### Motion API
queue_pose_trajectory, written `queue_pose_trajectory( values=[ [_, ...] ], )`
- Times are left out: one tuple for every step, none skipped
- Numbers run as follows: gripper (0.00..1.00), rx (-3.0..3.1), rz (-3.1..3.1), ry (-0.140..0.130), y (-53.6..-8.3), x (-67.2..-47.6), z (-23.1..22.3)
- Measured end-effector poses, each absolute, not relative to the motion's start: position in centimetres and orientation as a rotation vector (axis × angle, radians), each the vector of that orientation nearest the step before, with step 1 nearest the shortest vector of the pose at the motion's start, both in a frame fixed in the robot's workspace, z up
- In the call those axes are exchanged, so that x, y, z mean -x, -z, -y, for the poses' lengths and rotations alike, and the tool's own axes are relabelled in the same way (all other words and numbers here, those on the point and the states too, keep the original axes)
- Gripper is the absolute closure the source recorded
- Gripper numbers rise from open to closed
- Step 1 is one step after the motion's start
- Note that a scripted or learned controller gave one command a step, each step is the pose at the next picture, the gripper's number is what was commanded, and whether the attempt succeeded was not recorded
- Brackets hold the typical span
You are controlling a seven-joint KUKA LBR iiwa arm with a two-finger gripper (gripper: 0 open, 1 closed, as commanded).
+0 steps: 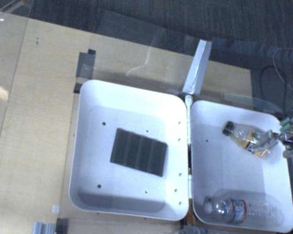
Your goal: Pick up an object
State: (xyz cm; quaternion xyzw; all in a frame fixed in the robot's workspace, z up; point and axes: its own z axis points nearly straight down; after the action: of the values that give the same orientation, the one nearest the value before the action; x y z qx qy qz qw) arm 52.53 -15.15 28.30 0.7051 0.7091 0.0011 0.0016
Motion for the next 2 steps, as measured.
queue_pose_trajectory(
  values=[
    [0.0,-1.964,-2.448,-0.003,-22.8,-56.5,16.2],
    [0.0,-1.667,-2.656,-0.005,-9.6,-62.5,18.6]
  ],
)
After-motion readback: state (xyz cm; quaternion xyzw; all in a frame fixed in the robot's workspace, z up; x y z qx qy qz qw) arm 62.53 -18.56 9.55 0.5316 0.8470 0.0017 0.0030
